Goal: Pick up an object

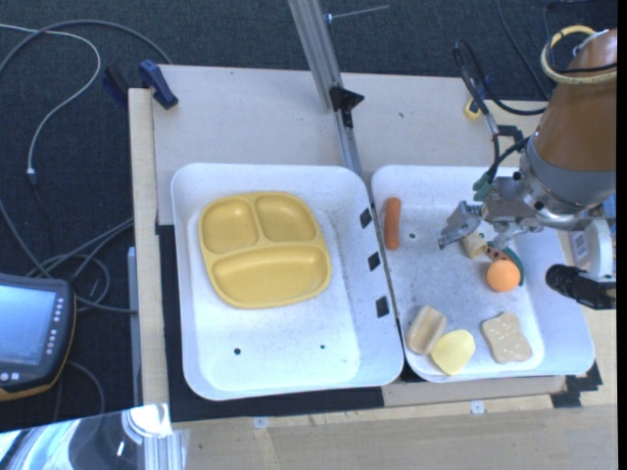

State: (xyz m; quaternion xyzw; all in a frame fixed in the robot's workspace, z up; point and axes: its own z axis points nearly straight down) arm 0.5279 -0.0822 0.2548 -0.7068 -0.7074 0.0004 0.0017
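- Orange is what marks your nearest candidate: a small round orange fruit (504, 276) lies in the right bin (431, 189), close to that bin's right wall, with a bit of green showing at its far edge.
- The claw (472, 231) hangs over the same bin, just to the left of and beyond that fruit; the two sit close, but you can see the fruit is not between the fingers.
- Its metal fingers point left and downward, spread apart, and you cannot make out anything gripped between them. A small pale piece (477, 247) lies right under the claw, too unclear to name.
- An orange carrot-like stick (392, 222) lies along the left side of the right bin, well to the left of the claw.
- On the near side of that bin you have a tan bread-like piece (425, 328), a yellow lemon-shaped piece (454, 352) touching it, and a square cracker (506, 337) to their right.
- The left bin (284, 360) holds a yellow divided tray (265, 248) with three compartments.
- Both bins rest side by side on the pale surface (245, 116).
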